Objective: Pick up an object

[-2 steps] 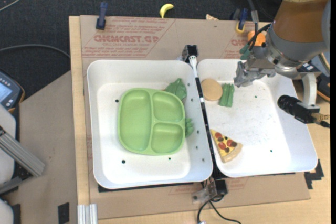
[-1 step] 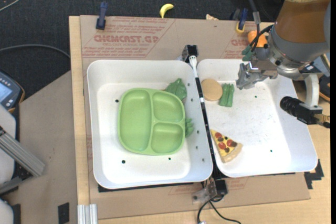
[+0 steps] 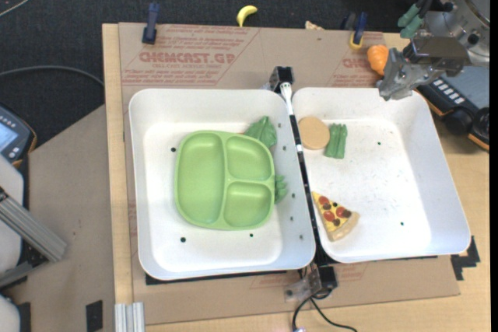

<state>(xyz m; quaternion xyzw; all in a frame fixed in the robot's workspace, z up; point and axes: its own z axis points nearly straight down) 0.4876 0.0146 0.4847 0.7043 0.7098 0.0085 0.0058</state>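
Gripper [image 3: 394, 83] mine, above right white bin's [image 3: 436, 167] far rim, holding nothing. Toy pizza slice [image 3: 335, 216] in bin's near-left corner: probably light, stiff plastic; I'd pinch its crust end.

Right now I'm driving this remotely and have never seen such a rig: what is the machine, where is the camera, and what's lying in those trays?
One fixed camera looks down at a slant on a bench. The grey arm entering from the right ends in a two-finger gripper, hovering above the right bin's far edge, with nothing visibly held. That bin holds a toy pizza slice, a tan round cookie and a small green piece. The left bin holds a green divided plate with leafy green toys beside it.
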